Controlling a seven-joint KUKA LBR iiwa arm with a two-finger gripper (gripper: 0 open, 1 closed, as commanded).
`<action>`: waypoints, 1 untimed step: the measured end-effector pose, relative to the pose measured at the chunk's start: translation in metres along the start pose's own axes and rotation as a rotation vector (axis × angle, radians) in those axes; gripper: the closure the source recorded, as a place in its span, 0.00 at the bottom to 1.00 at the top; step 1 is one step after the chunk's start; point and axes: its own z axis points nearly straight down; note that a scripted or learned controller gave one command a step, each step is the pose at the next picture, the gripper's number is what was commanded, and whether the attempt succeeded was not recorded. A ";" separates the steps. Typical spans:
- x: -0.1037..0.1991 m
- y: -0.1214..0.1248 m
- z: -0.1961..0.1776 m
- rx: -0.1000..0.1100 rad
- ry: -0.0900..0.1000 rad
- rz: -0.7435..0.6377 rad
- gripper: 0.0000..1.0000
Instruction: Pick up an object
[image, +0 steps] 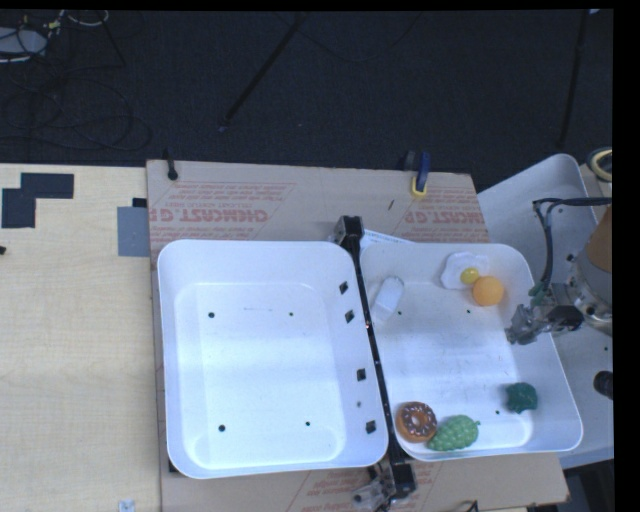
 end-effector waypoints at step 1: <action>0.000 0.000 0.000 0.000 0.000 0.002 0.00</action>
